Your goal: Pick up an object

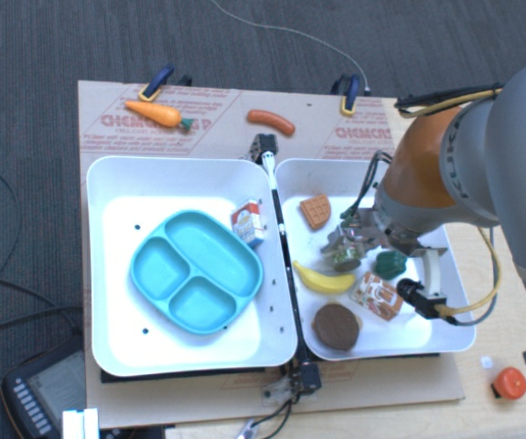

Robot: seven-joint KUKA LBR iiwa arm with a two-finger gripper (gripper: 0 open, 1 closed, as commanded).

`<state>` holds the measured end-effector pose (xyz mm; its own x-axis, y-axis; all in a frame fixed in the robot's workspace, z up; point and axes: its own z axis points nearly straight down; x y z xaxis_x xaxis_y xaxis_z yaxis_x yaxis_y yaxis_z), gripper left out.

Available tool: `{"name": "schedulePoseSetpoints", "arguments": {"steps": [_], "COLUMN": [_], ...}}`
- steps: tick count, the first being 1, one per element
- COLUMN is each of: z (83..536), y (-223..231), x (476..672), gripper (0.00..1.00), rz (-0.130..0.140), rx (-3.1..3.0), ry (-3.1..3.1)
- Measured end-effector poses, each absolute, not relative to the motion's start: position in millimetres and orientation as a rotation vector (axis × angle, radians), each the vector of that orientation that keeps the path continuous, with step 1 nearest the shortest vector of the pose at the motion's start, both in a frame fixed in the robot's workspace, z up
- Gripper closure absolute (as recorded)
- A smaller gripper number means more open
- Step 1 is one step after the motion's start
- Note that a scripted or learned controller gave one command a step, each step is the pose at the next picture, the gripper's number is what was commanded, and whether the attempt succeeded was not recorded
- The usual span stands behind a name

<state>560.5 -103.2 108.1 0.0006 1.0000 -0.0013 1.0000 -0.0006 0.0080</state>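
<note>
Now I am lowering the pincer (347, 248) into the right bin (455, 337); I cannot tell its state. Just beneath it a dark green object (346, 262) is lying, touching the banana (322, 279) below-left. A waffle (316, 211) is sitting above-left. I judge this the approach step; next I am needing a clean descent.

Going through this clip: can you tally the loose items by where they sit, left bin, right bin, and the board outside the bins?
Left bin: 2, the blue three-compartment plastic plate and the small red-and-white carton.
Right bin: 5, the tan waffle square, yellow banana, round brown cookie, dark green lump, printed snack packet.
Board outside: 2, the orange carrot and the reddish sausage.
Total: 9.
</note>
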Motion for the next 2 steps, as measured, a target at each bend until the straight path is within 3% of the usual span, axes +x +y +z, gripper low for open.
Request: {"name": "schedulePoseSetpoints", "arguments": {"steps": [1, 2], "z": [117, 184], "y": [-103, -76], "x": [560.4, 483.5], "gripper": [1.00, 1.00], "rz": [0.007, -0.002], "rx": [2.218, 2.222], "ry": [2.216, 2.224]}}
